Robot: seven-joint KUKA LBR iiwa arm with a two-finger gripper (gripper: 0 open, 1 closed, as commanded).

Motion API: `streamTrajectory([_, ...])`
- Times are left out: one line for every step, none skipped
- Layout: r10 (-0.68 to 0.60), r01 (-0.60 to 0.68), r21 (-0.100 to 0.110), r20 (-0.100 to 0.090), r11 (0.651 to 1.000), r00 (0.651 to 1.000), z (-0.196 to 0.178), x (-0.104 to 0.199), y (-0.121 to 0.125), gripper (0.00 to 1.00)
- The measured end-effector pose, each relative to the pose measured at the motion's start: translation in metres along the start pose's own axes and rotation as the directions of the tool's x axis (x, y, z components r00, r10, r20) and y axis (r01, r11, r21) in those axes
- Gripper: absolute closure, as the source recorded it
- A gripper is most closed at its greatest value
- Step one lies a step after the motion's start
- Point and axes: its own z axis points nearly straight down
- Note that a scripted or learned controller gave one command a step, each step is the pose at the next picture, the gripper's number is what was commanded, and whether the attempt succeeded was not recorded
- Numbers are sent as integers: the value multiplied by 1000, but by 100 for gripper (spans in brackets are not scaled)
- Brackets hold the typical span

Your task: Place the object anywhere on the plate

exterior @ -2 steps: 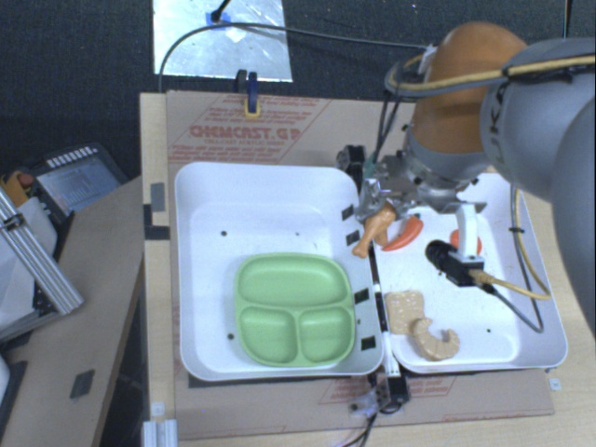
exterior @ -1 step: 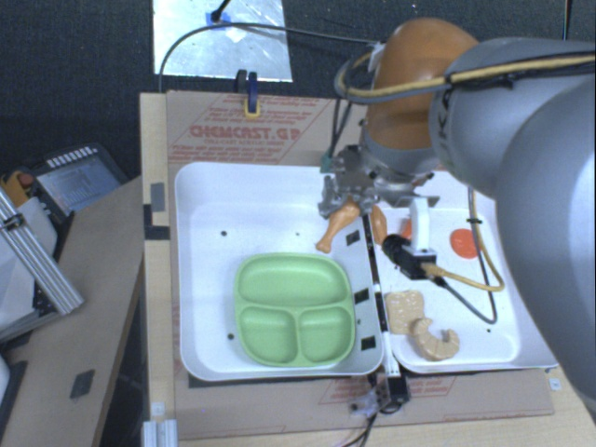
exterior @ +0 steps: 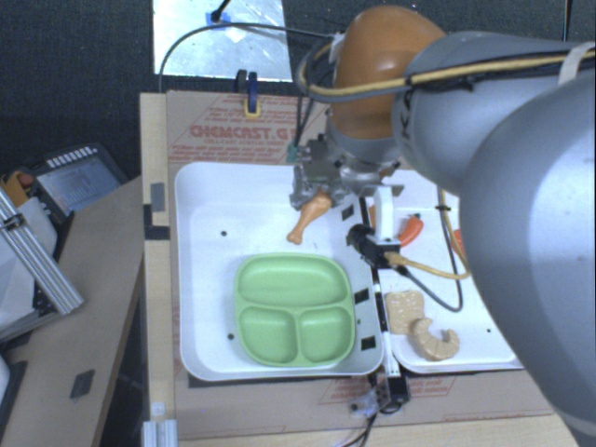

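Resting on a cardboard-lined bench (exterior: 233,124) — two white bins (exterior: 200,250) — dark wall (exterior: 74,45) behind.

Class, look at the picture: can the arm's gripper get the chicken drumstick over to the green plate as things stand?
Probably yes. The gripper hangs in the left bin with the drumstick at its fingers, seemingly held, and the green plate lies just below it in the same bin, with nothing between them.

Brightness: you get even, fairly bright light on both white bins (exterior: 200,250).
Glare: the foil sheet (exterior: 219,21) at the top washes out.
Shadows: soft, faint under the green plate (exterior: 293,310).
Focus: the near arm (exterior: 503,184) looks blurred to you; overall grain is mild.
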Motion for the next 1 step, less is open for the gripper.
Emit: streamTrajectory([3, -3, 2, 2, 1000, 1000, 0, -3, 0, 0])
